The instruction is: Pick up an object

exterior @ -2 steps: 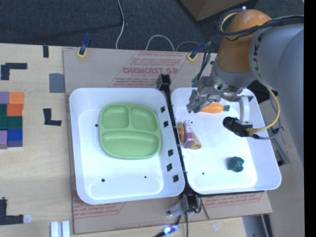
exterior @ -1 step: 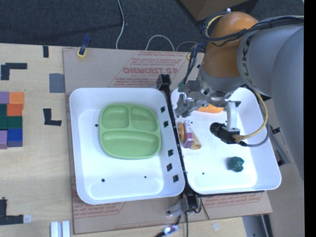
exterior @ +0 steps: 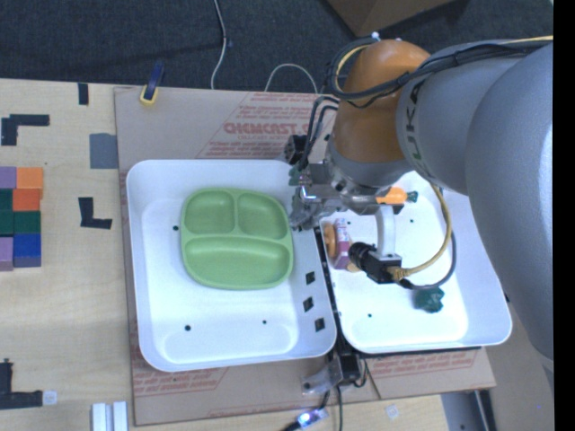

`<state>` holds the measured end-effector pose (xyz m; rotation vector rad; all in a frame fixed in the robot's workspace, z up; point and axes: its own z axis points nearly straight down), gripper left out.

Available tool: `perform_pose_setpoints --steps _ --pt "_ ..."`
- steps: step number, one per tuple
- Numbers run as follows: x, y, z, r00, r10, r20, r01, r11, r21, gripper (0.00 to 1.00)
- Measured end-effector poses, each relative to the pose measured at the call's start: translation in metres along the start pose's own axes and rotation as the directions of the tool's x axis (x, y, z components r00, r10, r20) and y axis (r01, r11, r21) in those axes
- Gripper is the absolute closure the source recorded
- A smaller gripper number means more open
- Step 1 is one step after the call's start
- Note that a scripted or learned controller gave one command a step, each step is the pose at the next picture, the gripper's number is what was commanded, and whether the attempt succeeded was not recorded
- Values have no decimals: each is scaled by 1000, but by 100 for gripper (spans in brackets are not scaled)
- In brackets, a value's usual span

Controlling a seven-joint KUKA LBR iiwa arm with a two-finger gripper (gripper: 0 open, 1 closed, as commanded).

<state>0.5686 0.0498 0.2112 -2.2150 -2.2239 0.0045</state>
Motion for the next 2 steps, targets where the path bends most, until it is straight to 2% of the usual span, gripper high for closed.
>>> perform_pose_setpoints --steps 1,2 --pt "45 -21 2 1000 0 0 0 1000 0 100" --pt "44 -21 2 1000 1 0 -1 1000 -1 0"
